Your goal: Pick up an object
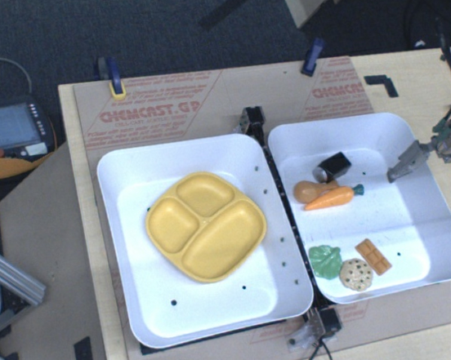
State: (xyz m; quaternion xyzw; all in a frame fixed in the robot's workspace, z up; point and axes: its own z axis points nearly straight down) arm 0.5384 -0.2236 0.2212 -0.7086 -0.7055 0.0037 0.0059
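Orange carrot (330, 198) lies in the right bin (428, 214), touching a brown lump (305, 191) beside a black block (335, 164). Near the bin's right wall hangs the tool (408, 162); whether it is open, I cannot tell

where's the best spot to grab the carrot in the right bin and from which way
Probably at mid-body of the carrot, coming straight down. It lies flat, long axis left to right, so fingers close across its narrow width. A brown piece touches its thick left end.
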